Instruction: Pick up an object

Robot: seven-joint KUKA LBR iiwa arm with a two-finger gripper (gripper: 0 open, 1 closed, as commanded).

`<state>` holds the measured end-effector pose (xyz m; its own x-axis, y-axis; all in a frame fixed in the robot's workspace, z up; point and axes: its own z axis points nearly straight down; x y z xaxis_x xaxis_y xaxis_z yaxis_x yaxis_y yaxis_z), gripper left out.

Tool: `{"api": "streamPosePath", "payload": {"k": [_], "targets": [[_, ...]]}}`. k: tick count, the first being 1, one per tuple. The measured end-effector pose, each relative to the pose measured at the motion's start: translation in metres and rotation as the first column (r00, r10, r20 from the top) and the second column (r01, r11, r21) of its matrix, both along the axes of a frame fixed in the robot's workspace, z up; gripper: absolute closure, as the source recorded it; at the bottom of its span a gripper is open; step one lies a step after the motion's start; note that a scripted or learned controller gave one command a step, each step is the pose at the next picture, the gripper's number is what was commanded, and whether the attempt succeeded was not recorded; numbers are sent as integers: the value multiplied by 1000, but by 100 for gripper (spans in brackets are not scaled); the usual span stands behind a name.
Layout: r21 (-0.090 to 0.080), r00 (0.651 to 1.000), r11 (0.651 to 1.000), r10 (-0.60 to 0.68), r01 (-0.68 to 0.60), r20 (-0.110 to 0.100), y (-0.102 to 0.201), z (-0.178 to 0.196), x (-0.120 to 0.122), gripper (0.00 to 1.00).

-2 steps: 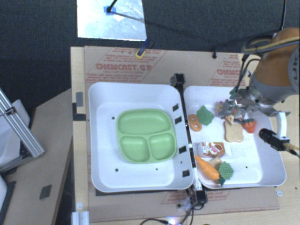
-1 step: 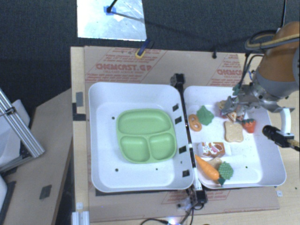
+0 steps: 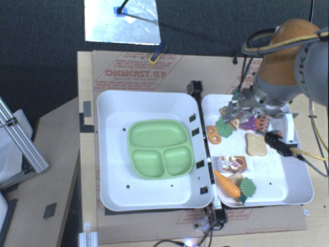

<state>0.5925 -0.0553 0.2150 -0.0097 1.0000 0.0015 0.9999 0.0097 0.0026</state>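
The right bin point(image 3: 302, 188) holds several toy foods. Along its left side lie a pretzel point(image 3: 212, 134) and a green leafy piece point(image 3: 224, 127). Purple grapes point(image 3: 250, 123) and a bread slice point(image 3: 255, 144) sit nearer the middle. Toward the front are a printed packet point(image 3: 234, 163), a carrot point(image 3: 226, 184) and broccoli point(image 3: 247, 188). My gripper point(image 3: 232, 113) hangs low over the bin's back left part, just above the leafy piece and beside a tan item. Its tips are blurred against the clutter.
The left bin point(image 3: 110, 103) holds a green divided plate point(image 3: 157, 149). A black divider point(image 3: 201, 138) runs between the bins. A silver sheet point(image 3: 122, 14) lies behind the bench, and a metal frame point(image 3: 18, 143) stands at the far left.
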Motion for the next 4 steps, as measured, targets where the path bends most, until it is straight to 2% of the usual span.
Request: {"api": "streamPosePath", "payload": {"k": [1, 2, 4], "targets": [[-1, 1000, 1000, -1, 1, 1, 47, 14, 16, 100], [0, 1000, 1000, -1, 1, 0, 87, 8, 42, 100], [-1, 1000, 1000, -4, 4, 0, 88, 17, 31, 100]]}}
